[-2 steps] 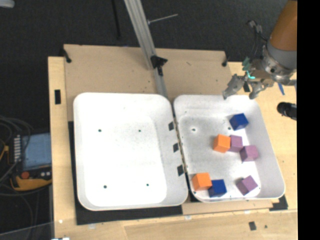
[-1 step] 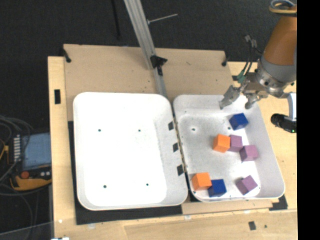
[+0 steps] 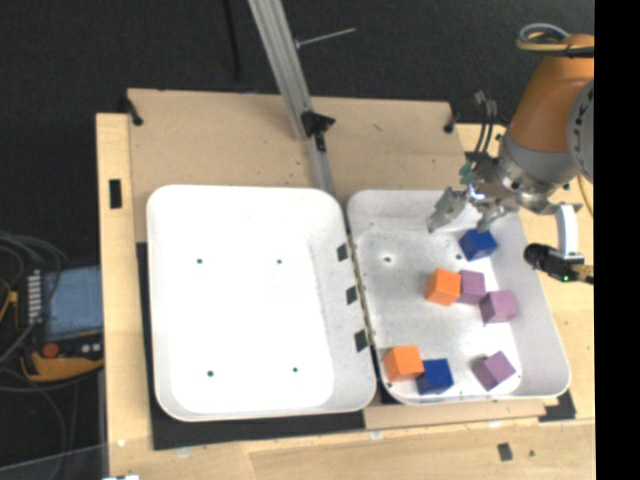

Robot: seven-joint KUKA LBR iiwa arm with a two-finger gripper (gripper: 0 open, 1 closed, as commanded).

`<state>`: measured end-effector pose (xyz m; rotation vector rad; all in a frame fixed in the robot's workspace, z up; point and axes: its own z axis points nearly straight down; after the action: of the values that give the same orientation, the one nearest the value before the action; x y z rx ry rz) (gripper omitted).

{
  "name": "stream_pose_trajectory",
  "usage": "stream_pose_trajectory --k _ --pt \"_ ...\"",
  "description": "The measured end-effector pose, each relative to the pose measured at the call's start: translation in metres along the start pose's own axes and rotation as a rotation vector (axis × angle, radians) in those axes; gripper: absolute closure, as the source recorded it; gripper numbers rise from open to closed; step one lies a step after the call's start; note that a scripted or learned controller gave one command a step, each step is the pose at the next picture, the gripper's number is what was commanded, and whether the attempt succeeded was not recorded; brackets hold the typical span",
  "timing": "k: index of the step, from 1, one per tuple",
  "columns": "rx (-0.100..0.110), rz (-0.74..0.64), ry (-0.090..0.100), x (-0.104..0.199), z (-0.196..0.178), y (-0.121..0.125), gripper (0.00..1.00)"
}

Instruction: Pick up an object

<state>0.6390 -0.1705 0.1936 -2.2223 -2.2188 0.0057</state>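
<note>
- A blue cube [image 3: 478, 244] lies in the upper part of the right bin [image 3: 400, 230], near the bin's far right side; it rests on the bin floor and nothing grips it.
- The gripper [image 3: 468, 208] hangs just above and to the left of that blue cube, its two fingers spread wide, one finger [image 3: 443, 211] reaching out toward the bin's middle and the other close to the cube's upper edge. Nothing sits between them.
- Below the blue cube, an orange cube [image 3: 444, 287] and a light purple cube [image 3: 471, 286] sit side by side, touching or nearly so.
- A second purple cube [image 3: 498, 306] lies just beside that pair, to their lower right.
- Along the near edge of the right bin, another orange cube [image 3: 404, 361] touches a second blue cube [image 3: 435, 376]; a third purple cube [image 3: 493, 370] sits apart from them, toward the bin's near right corner.
- The arm [image 3: 548, 108], orange above the grey wrist, comes in from the upper right over the bin's far right corner.
- The left bin [image 3: 240, 298] lies directly beside the right one, their inner rims meeting.
- A slanted metal pole [image 3: 285, 63] rises from the bench behind the bins.
</note>
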Motion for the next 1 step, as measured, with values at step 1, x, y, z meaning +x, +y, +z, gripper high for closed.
stream_pose_trajectory --k 1 --pt "-0.001 0.001 0.000 -0.0007 0.0413 -0.0004 0.00"
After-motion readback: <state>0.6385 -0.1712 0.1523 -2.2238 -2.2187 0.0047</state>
